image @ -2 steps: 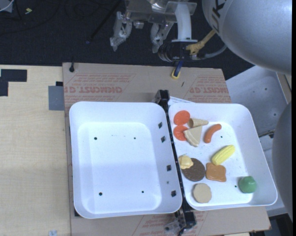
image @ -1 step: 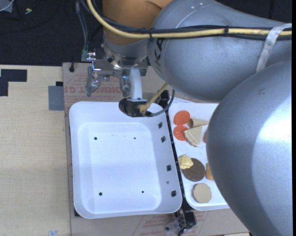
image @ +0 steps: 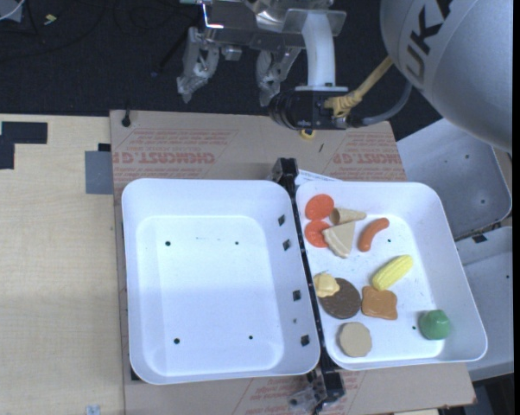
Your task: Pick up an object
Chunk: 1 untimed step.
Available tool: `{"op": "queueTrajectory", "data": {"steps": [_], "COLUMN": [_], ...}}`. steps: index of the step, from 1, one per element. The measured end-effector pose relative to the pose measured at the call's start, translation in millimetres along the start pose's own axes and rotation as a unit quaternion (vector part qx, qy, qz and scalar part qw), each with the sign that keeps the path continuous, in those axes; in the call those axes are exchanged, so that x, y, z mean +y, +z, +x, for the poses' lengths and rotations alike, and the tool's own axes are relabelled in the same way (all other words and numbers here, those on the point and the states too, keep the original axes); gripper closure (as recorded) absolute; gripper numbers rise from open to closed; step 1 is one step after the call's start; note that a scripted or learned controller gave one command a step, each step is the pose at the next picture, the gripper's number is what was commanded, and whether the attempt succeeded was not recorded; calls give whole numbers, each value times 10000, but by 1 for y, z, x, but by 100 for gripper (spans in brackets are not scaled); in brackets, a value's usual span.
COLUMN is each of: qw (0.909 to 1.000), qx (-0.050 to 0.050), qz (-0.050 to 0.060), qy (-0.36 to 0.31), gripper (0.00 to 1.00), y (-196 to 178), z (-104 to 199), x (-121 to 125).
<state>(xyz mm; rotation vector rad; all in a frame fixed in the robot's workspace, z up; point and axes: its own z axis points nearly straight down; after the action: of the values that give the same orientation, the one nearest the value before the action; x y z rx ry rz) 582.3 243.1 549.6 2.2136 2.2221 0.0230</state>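
A pale wood-grain bench top (image: 44, 275) carries a brown cardboard sheet printed with red lettering (image: 208, 150). Two shallow white plastic bins sit side by side directly on that cardboard. The left white bin (image: 135, 206) covers the cardboard's middle and lower left part. The right white bin (image: 454, 258) lies just beside it, the two rims joined by a line of black clips (image: 296, 258). Left of the cardboard, dark square and L-shaped patches (image: 18, 141) mark the bench surface, and a grey square patch (image: 97, 171) sits just beside the cardboard's left edge.
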Motion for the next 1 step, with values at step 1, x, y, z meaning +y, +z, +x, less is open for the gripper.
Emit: {"op": "queueTrajectory", "data": {"steps": [1], "qw": [9998], "qx": [-77], "qz": [171], "qy": [23], "gripper": [0], "y": [235], "z": [-2], "x": [18]}}
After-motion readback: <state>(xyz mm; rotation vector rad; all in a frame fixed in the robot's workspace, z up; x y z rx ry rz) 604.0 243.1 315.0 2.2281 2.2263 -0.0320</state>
